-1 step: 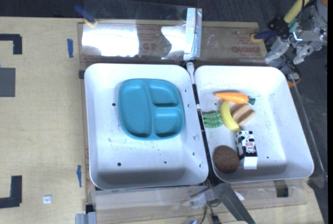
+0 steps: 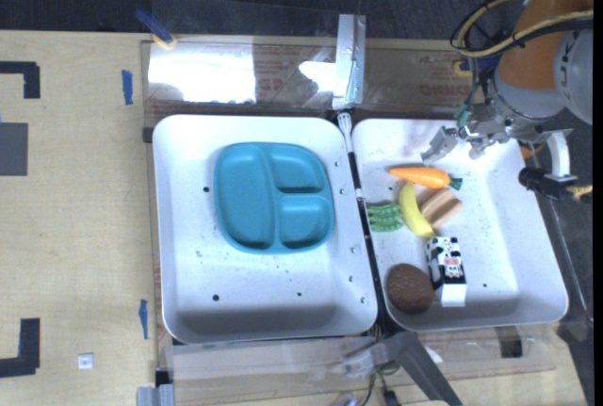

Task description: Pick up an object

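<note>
**Arm poised over the right bin, nothing picked yet**

A pale wooden bench (image 2: pixel 75 235) carries two shallow white bins side by side, with dark floor beyond. The right bin (image 2: pixel 509 244) holds the candidates: a carrot (image 2: pixel 421 176) near its middle, touching a banana (image 2: pixel 412 209) and a small tan bun (image 2: pixel 440 204) just below it, a green item (image 2: pixel 383 217) against the left wall, then a black-and-white carton (image 2: pixel 447 265) and a brown ball (image 2: pixel 410 287) toward the near edge. The left bin (image 2: pixel 179 235) holds a blue tray (image 2: pixel 275 197).

The gripper (image 2: pixel 455 142) hangs at the right bin's far edge, just above the carrot. Its fingers appear slightly spread with nothing between them, though the view is small.

The carrot looks the nearest target. For a clean pick, the jaws should straddle its narrow width, not its length, and descend clear of the banana so they don't nudge the cluster.
</note>
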Tool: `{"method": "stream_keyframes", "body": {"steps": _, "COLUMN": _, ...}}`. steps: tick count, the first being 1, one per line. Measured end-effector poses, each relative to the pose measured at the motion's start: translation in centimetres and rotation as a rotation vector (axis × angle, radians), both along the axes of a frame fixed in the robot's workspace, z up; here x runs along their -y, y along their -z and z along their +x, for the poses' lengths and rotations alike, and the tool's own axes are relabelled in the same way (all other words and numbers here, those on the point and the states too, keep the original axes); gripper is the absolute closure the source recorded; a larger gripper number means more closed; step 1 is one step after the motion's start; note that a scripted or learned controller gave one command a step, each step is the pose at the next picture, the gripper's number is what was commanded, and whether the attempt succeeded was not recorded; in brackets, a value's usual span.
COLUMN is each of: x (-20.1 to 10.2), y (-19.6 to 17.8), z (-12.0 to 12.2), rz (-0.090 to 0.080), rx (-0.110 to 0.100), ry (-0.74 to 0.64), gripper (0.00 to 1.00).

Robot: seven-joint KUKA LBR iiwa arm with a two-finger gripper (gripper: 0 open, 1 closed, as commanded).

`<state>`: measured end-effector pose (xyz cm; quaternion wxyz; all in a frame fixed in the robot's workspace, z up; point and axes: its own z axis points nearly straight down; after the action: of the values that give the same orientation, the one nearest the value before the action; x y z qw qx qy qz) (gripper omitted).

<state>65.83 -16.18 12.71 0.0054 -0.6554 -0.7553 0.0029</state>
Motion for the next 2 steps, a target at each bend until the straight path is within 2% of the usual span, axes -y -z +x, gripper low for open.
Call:
{"method": "stream_keyframes", "body": {"steps": 1, "x": -2.9, "y": 4.0, "z": -3.8, "rz": -0.004, "rx": 0.017, "ry": -0.074, "gripper": 0.0}}
{"method": "stream_keyframes", "body": {"steps": 2, "x": -2.7, "y": 2.8, "z": -3.6, "rz": -0.005, "rx": 0.025, "ry": -0.07, "gripper": 1.0}}
